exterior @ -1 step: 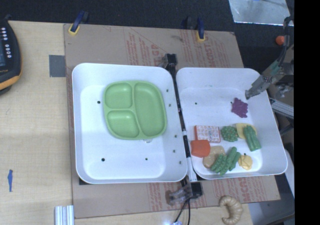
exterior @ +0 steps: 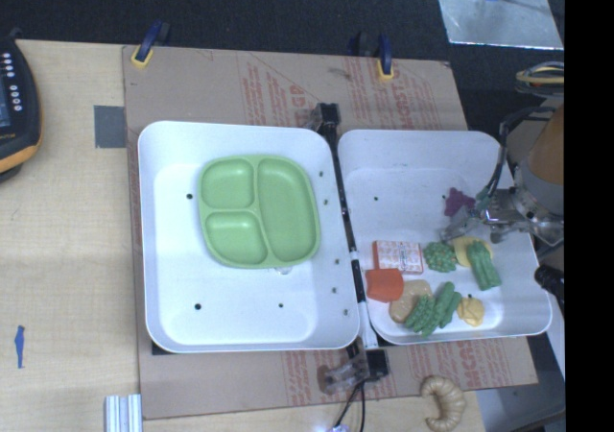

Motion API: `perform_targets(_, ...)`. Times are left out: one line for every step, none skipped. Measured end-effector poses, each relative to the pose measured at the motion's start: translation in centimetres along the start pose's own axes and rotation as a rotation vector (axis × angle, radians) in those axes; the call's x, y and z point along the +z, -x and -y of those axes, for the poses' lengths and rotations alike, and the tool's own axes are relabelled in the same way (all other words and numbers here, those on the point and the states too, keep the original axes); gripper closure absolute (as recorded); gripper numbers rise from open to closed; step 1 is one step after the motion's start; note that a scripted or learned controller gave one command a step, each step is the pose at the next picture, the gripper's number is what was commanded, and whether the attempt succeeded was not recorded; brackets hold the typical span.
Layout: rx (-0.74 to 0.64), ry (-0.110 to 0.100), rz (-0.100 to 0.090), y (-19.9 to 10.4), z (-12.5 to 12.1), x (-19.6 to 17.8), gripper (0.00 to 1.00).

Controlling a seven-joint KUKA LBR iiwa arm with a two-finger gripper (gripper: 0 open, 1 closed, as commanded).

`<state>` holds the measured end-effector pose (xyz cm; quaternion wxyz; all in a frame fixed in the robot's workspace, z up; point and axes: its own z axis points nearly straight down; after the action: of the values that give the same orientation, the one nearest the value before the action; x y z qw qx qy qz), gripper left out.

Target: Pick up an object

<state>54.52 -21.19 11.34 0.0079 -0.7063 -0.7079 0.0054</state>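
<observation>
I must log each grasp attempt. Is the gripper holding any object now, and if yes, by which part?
It cannot be told. The gripper is low in the right bin, beside the purple toy and above the broccoli, but no object is visibly gripped.

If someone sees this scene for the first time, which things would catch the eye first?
First, the green divided plate, lying alone in the left bin. Next, the small toy foods crowded in the near part of the right bin. The gripper reaches in over that bin's right side.
</observation>
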Motion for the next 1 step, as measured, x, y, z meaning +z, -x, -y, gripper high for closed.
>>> perform_targets(-0.006, 0.019, 0.004, -0.89, -7.67, 2.13, 0.00)
